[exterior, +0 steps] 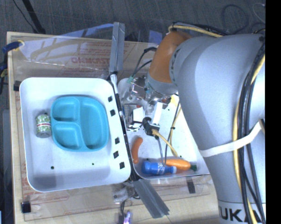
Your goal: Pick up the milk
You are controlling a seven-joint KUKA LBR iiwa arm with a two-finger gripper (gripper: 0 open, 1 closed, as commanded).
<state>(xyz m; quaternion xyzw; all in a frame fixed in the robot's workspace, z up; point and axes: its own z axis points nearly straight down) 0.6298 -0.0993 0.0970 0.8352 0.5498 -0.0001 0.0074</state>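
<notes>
Milk indistinct; right bin (185,146), bench (61,55), grey carpet (84,3)

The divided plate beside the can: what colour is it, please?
The plate is light blue, camera view.

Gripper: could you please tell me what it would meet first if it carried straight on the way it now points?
Probably the bare floor of the right bin by its left wall, where the gripper points down; the sausage lies off that line. Depth is unclear.

The pale bench (75,197) carries the left bin (28,90) and the right bin (180,146), set touching side by side
</notes>
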